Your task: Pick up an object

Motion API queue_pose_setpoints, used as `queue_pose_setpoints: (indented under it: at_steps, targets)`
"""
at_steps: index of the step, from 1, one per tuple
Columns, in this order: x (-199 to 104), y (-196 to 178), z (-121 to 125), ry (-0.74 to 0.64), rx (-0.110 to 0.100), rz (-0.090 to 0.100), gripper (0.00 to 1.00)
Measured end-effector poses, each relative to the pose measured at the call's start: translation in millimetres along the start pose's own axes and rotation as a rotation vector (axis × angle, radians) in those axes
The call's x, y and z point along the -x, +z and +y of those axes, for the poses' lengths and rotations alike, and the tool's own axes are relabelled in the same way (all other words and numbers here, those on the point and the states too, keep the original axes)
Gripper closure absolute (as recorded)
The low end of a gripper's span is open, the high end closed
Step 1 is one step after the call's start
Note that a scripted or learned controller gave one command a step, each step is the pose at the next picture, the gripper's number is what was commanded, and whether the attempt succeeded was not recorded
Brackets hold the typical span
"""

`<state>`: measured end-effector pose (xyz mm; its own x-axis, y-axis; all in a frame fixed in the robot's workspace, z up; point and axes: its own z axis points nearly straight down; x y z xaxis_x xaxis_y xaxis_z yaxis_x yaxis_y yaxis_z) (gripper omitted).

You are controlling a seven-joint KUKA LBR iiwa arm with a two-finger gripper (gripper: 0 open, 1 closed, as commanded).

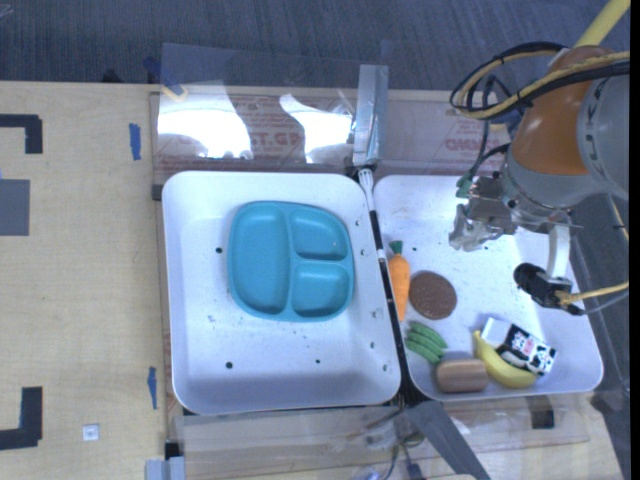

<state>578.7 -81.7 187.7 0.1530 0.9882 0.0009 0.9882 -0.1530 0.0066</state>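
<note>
While reaching in from the right of the frame, hangs the gripper (pixel 478 226) over the bare upper floor of the right bin (pixel 432 200), clear of every object. Carries nothing visible beneath it; cannot tell from this slanted view whether parted or closed.

Places all candidate objects below the gripper in the frame, towards the lower edge of the same bin. Nearest: brown disc (pixel 432 295), lying flat, down and slightly left of the gripper, with no long axis to match. Just left of the disc, against the wall shared with the left bin (pixel 200 353): carrot (pixel 399 283), long axis running up and down the frame, green top uppermost. Further down: green pods (pixel 425 341), slanting from upper left to lower right; brown roll (pixel 461 375), long axis across the frame; banana (pixel 502 364), curved along the lower rim, touching the roll at one end and lying just beside a small black-and-white item (pixel 527 349).

Judged from this layout: calls for travel down the frame and a little leftward before descent, the disc being the shortest reach. Crowding at the lower rim likely to hinder a clean closure there.

Sets the blue divided tray (pixel 292 260) alone in the left bin, well apart from the gripper.
</note>
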Motion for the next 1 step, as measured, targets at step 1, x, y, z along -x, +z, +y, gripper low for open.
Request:
queue_pose_setpoints:
  at_steps: [1]
  targets:
    - [0.9,3.6,11.8,0.173,-0.006,-0.002,1.00]
